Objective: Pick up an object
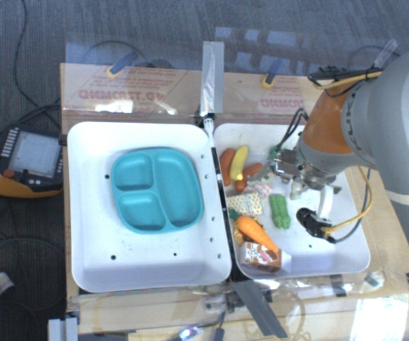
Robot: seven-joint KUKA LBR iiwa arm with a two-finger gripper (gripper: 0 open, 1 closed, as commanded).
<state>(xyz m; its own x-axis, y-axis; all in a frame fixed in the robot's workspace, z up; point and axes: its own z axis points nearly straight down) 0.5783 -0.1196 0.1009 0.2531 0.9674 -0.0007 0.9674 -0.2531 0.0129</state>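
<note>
Toy food (251, 190) lies in the right bin (346, 251), all of it left of the gripper (293, 176) or down-left of it.

Far to the gripper's left, off the bench, a pendant (21, 162) with a grey screen sits on the carpet. Nearer, the left bin (91, 251) holds a teal plate (156, 190) with three compartments, flat and well apart from the gripper.

Past the wall between the bins, a hot dog (226, 164) stands nearly upright against the right bin's left edge, touching a banana (239, 160) just beside it. A sausage (252, 170) points toward the gripper and is the nearest of these three. Below them lies a cracker (246, 204), then a carrot (254, 233) slanting down to a packet (261, 258) at the near wall. A pickle (280, 211) lies just below and left of the gripper, close to it but apart.

The gripper hangs low over the bin's bare middle, under the arm's orange band (329, 123). Nothing shows in its grasp; whether it is spread or closed, I cannot tell.
</note>
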